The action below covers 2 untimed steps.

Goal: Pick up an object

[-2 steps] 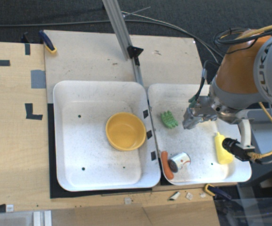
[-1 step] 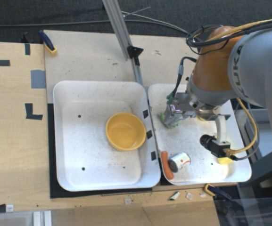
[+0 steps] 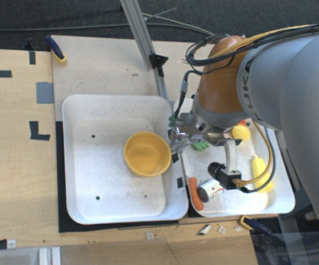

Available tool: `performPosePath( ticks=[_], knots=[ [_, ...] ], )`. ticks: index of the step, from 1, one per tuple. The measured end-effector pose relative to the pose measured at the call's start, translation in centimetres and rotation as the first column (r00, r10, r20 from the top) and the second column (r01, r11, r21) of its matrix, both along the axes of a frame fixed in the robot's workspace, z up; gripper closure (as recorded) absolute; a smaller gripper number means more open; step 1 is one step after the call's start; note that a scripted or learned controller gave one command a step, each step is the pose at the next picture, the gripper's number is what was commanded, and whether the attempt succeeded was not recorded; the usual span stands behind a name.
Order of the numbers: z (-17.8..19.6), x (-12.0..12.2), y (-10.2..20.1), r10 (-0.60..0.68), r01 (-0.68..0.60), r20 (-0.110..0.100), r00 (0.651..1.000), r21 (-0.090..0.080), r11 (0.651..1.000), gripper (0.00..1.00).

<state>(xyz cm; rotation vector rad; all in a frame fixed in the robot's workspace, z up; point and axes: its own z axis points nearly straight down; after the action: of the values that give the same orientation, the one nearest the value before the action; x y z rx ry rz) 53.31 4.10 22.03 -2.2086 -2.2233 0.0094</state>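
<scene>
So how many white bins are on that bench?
2. The left bin holds a yellow bowl; the right bin lies partly under the arm, so small things there may be hidden.

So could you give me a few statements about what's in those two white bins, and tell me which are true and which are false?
1. The round yellow plastic bowl sits in the left white bin. True.
2. The bowl lies upside down. False: its opening faces up.
3. The slim orange carrot-shaped toy lies in the right white bin. True.
4. The carrot toy rests inside the bowl. False: it lies in the other bin, near the front edge.
5. A small green object lies beneath the grey arm. True.
</scene>
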Motion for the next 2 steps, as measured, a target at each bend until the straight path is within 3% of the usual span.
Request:
performPosePath(
  ticks=[1, 2],
  knots=[
    [0.1, 0.9, 5.9, 0.002, -0.002, 0.004, 1.0, 0.001, 1.0, 1.0],
    [1.2, -0.8, 5.8, -0.004, 0.004, 0.001, 1.0, -0.001, 1.0, 1.0]
  ],
)
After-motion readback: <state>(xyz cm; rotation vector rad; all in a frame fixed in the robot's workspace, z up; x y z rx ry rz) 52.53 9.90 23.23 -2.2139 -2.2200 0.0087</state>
